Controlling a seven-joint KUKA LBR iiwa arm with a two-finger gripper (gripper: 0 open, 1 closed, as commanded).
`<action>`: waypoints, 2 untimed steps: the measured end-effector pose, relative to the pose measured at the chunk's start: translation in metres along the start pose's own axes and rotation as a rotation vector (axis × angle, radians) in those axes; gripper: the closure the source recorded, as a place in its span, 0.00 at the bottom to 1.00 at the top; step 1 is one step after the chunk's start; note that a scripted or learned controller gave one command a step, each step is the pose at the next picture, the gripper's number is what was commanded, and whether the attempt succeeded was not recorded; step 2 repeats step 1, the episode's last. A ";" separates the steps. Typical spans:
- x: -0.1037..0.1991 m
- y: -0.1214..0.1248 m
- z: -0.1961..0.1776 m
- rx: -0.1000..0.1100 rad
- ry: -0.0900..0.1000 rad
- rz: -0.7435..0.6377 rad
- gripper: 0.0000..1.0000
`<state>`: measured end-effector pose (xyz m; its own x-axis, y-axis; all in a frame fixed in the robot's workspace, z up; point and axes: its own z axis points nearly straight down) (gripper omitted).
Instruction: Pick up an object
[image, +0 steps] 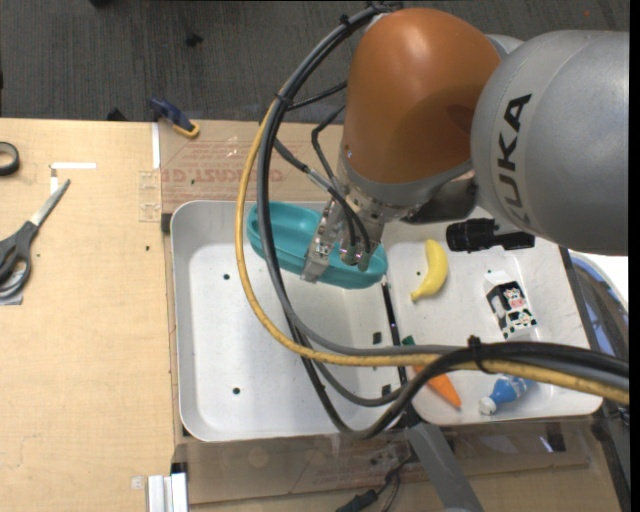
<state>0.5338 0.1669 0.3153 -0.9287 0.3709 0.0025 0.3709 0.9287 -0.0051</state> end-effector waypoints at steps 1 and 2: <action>0.076 0.036 0.054 0.003 0.002 0.155 1.00; 0.076 0.036 0.054 0.003 0.002 0.155 1.00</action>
